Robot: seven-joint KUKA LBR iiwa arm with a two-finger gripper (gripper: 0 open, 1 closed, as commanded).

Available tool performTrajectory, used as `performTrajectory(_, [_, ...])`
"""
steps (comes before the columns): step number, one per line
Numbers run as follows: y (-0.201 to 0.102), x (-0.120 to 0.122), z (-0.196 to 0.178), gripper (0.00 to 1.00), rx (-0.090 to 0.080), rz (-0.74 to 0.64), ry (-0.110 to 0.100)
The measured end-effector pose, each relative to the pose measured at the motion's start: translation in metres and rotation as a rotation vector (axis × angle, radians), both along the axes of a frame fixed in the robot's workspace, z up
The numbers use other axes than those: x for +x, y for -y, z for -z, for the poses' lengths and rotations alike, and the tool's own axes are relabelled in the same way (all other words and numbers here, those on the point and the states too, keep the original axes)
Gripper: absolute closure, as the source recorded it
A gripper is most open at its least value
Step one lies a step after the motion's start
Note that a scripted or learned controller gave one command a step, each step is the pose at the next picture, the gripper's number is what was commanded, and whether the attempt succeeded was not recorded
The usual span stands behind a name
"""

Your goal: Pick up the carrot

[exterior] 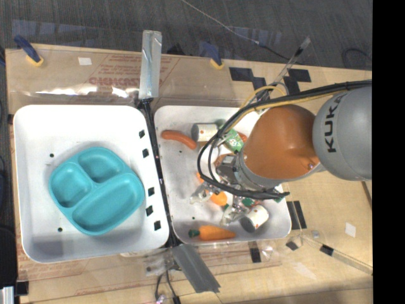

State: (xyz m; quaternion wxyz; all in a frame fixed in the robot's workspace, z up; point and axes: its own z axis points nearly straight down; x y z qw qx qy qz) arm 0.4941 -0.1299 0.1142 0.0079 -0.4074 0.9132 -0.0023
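Left bin just has a teal divided plate in it. The right bin is the messy one: a carrot along the near edge, a hot dog near the top, two small cans, all crowded under the arm. The gripper is low in there; can't tell its state. Everything sits on a wooden desk.
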Motion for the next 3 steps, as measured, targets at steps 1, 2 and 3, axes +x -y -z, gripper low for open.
performTrajectory(1, [-0.007,0.015,0.023,0.0,-0.001,-0.085,-0.013])
performTrajectory(2, [-0.01,0.017,0.012,1.0,0.0,-0.092,-0.006])
performTrajectory(3, [-0.017,-0.012,0.02,1.0,-0.002,0.033,0.0])
